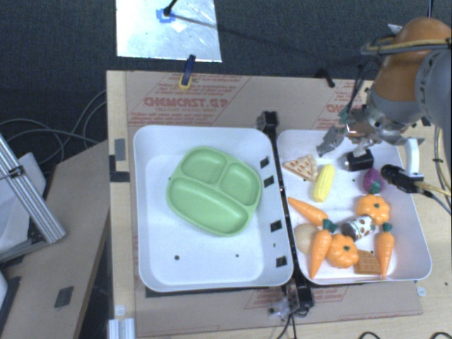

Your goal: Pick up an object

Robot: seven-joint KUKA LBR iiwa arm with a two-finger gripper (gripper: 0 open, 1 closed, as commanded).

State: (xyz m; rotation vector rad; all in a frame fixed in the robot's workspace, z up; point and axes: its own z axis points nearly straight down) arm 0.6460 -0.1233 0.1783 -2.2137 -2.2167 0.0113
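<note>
We see the grey arm's tool (347,145) hovering over the right white bin's (417,221) far edge, its state impossible to tell. The plastic toy food lies crowded toward the near edge, the yellow plastic corn cob (323,182) nearest; a descent there could clip the tan pizza slice (301,167) beside it.

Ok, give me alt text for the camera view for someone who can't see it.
A grey and orange robot arm reaches in from the right, its gripper hovering over the back of the right bin, which holds toy food: corn, carrots and pumpkins. The left bin holds a green divided plate.
</note>
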